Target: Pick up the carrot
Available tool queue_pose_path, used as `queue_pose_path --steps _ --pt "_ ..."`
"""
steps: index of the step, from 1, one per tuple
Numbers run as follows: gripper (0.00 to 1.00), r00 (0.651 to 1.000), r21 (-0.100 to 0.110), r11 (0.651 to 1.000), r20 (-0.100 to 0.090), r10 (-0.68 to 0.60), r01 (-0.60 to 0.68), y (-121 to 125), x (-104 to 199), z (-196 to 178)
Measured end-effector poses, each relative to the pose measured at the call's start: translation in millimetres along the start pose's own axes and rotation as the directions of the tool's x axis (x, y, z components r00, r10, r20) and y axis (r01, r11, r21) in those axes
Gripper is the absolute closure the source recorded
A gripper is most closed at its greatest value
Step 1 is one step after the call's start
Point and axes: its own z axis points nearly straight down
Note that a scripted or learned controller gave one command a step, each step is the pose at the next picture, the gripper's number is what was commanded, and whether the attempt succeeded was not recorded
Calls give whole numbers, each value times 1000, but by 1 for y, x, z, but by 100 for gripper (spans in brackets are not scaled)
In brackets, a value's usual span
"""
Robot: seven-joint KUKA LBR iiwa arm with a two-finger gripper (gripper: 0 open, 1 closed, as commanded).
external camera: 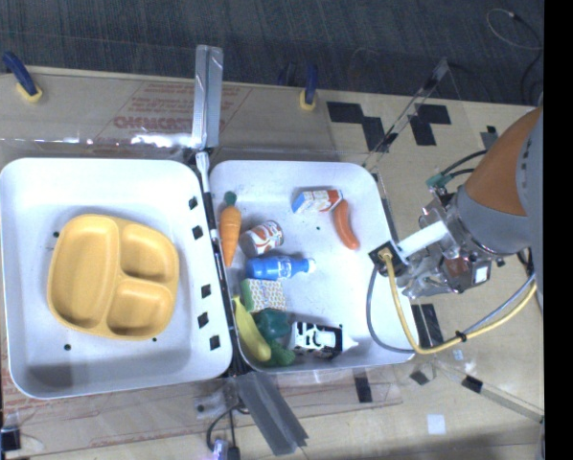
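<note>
The carrot (229,232), orange with a green top, lies lengthwise along the left wall of the right bin (363,175), its green end pointing to the far side. The gripper (436,274) hangs at the end of the grey arm, just outside the right bin's right rim. It is far to the right of the carrot and touches nothing in the bin.
Close to the carrot are a small can (263,236) and a blue bottle (277,268). A red-white carton (315,200), a sausage (346,226), a banana (250,332) and a black-white pack (317,337) share the bin. The left bin holds a yellow divided tray (112,274). A yellow cable (394,300) loops over the right rim.
</note>
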Motion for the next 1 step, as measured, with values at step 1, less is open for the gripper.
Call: queue_pose_path --steps 1 --pt "100 1000 3 1000 3 -6 6 -1 1 -9"
